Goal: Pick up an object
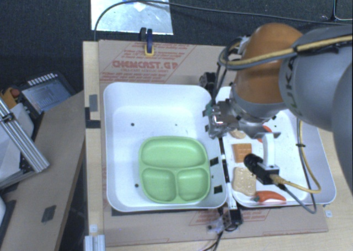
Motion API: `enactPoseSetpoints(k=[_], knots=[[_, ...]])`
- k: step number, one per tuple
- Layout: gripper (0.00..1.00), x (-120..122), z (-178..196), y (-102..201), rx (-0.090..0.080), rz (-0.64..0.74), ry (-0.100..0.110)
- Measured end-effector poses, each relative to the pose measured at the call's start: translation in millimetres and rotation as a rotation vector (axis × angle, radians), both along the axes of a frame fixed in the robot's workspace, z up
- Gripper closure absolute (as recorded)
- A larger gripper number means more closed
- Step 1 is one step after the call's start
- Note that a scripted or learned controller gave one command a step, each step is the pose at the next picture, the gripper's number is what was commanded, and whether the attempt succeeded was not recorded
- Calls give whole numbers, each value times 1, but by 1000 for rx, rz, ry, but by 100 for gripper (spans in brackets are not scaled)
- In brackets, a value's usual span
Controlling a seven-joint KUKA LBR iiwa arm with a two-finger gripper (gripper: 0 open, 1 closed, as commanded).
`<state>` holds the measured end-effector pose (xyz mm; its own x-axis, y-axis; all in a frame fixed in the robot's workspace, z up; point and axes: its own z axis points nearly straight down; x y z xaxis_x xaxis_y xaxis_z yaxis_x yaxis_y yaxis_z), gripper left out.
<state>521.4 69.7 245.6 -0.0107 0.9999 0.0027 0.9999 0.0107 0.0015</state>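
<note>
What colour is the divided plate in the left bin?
The divided plate is light green, clear in the camera view.

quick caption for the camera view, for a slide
Robot arm over the right bin of small food pieces; a green divided plate lies in the left bin.

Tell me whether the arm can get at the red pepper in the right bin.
Probably yes. The pepper lies uncovered at the right bin's near end, beside a bread piece, and the arm hangs over that same bin.
</note>
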Motion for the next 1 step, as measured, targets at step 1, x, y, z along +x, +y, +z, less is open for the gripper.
enactPoseSetpoints(k=[1], knots=[[100,1,-19,40,-1,-2,3]])
